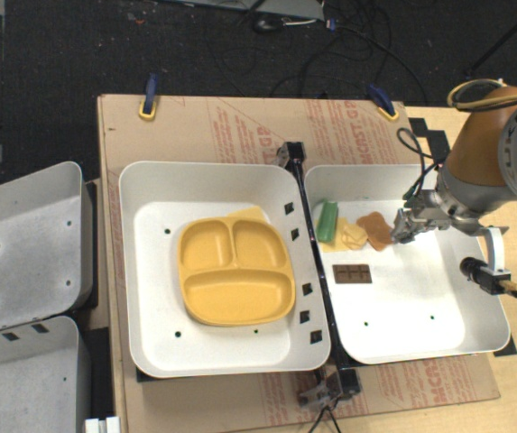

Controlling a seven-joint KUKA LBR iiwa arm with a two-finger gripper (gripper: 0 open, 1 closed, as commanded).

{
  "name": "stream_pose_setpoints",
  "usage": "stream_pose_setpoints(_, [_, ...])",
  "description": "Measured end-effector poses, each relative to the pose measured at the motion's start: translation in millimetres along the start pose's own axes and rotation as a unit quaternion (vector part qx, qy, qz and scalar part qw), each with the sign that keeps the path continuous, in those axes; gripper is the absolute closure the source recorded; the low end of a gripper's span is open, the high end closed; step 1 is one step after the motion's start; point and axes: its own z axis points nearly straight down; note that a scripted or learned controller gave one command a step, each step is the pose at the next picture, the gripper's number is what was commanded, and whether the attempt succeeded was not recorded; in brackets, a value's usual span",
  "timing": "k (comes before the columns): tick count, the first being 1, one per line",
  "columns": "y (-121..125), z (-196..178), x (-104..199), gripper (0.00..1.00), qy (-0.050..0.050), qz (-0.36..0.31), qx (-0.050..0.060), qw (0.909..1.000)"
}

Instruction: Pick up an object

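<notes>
In the right bin (438, 332) lie a green cylinder-like piece (328, 221), a pale yellow piece (352, 235), a brown rounded piece (375, 229) and a flat dark chocolate bar (352, 274). My gripper (404, 227) hangs low at the right side of the brown piece, very close to it or touching it. The grey arm with its orange band (479, 147) comes in from the right above the bin. Nothing shows between the fingers.
The left bin (150, 332) holds a yellow divided tray (236, 271). A black divider (308, 233) runs between the two bins. Two blue clamps (150, 97) (383, 102) grip the cardboard at the back. Grey metal panels (23, 260) stand at the far left.
</notes>
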Motion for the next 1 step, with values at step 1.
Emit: stream_pose_setpoints(1, [-2.7,-62.4,-2.8,1.00,0.000,0.000,0.000,1.0000])
